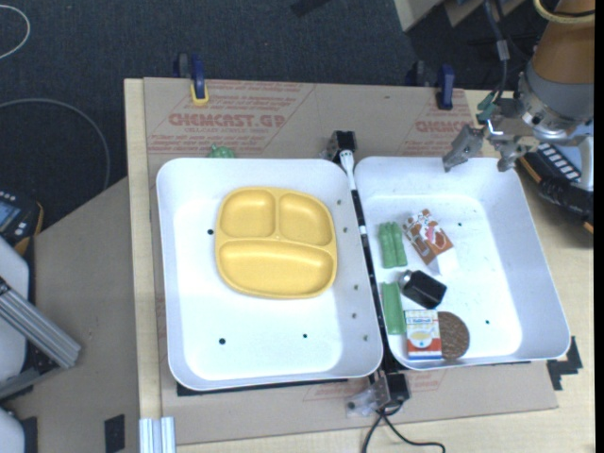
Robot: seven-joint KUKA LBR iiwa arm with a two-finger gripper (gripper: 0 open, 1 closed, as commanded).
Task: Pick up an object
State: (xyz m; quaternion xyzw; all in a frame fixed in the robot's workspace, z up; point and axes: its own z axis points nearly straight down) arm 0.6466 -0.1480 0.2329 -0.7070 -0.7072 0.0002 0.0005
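Above the far right corner of the right bin (528, 253), the gripper (482, 147) hangs with its two fingers (459, 151) spread wide and nothing between them. One fingertip sits over the bin's far rim, the other just beyond it, beneath the arm's orange band (566, 50). All the loose objects lie well apart from the fingers, clustered toward the near left part of that bin. A red-and-white packet (427, 237) is the closest to the gripper, tilted, with a green bar (393, 243) just to its left. Nearer the camera, a black block (424, 288) lies tilted beside a second green bar (392, 308) along the bin's left wall. At the near edge, a small box (423, 335) with red and green print touches a round brown disc (453, 334) on its right. The left bin (189, 281) holds a yellow divided plate (276, 242) with three compartments, set in its far half. Both bins rest on a brown board (283, 111) held by blue clamps (196, 72) at its far edge.
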